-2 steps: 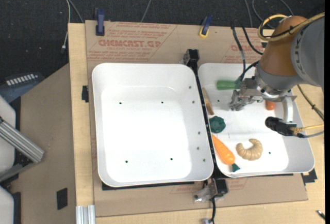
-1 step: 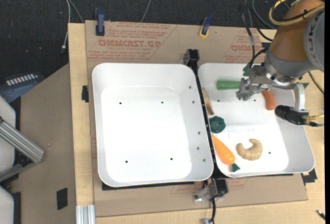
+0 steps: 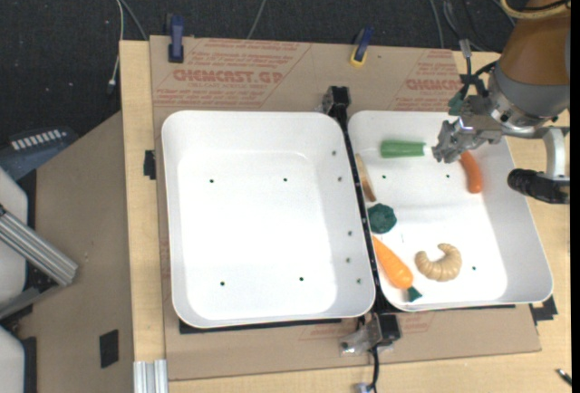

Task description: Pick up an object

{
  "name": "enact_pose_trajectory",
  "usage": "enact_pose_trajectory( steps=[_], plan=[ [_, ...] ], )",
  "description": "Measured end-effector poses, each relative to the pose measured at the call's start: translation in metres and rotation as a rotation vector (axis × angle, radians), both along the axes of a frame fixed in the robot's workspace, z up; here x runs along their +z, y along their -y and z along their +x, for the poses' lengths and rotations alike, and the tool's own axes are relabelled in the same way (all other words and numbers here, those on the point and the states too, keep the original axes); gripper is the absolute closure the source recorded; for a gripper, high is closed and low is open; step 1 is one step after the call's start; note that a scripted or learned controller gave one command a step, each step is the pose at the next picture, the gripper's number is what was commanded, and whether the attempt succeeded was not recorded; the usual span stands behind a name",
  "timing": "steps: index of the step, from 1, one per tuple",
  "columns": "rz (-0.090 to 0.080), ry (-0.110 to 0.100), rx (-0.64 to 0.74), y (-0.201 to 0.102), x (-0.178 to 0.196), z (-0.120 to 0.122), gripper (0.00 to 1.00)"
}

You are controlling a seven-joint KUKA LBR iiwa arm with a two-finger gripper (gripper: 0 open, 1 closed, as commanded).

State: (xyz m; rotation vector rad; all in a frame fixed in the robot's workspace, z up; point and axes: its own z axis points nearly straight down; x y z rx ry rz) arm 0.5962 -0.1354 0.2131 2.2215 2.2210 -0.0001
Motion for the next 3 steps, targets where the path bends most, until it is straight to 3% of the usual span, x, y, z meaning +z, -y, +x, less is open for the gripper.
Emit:
enact_pose_trajectory(
  steps=[1,2,3],
  plan=[
    [0.0,-0.003,0.0,0.001,0.023,0.001,1.0],
    [0.001,-0.004,0.005,-0.052,0.026,0.006,1.0],
    [0.001,-0.005,0.005,-0.104,0.022,0.025,1.0]
  ],
)
